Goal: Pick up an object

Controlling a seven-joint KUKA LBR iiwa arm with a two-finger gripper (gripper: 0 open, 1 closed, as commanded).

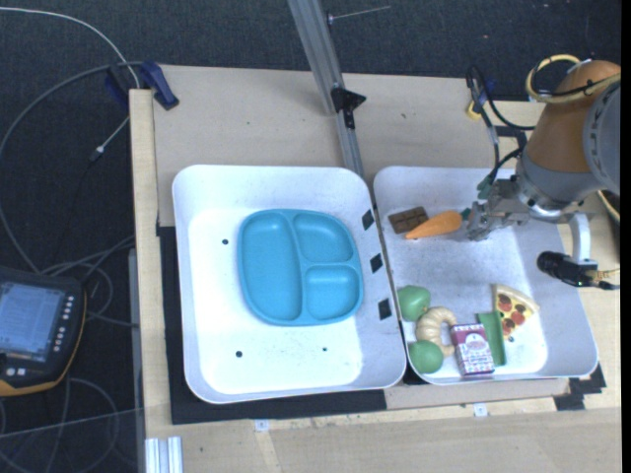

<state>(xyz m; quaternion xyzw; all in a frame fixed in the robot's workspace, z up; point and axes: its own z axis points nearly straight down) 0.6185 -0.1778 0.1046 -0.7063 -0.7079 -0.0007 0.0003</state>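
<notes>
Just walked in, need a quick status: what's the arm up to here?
The arm has reached into the right bin, with its gripper low at the thick end of the carrot, next to a brown bar. Whether it has a hold is unclear. Other toy food sits at the bin's front. The left bin holds a blue divided plate.

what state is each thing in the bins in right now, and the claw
claw: low in the right bin, at the carrot's end
carrot: lying flat, next to the brown block
brown block: lying flat
blue divided plate: flat in the left bin
pizza slice: lying flat
pink box: lying flat at the near edge
</notes>
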